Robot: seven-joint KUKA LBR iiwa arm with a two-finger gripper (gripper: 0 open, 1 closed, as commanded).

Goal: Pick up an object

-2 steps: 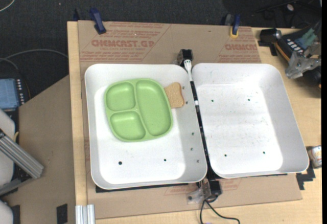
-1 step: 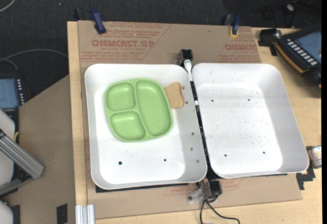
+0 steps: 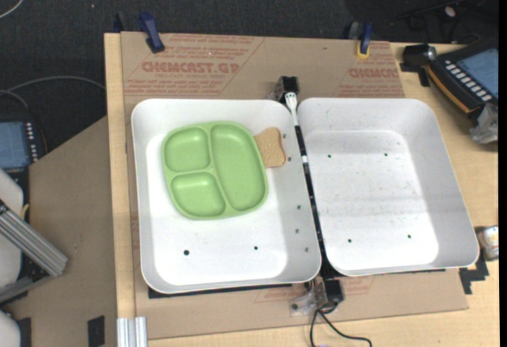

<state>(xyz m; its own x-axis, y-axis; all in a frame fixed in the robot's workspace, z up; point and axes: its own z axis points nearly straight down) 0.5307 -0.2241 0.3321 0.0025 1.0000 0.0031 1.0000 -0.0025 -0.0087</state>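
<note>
Brown board marked with red lettering (image 3: 190, 66) covers the bench and carries two shallow white bins side by side. Inside the left bin (image 3: 158, 258), a green divided plate (image 3: 214, 169) with three compartments lies flat toward the far side, and a small tan slice like toast (image 3: 272, 147) rests touching its right rim. Just beside it sits the right bin (image 3: 380, 179), its floor lightly speckled. Blue clamps (image 3: 150, 31) grip the board's far edge. How the gripper stands cannot be told.
</note>
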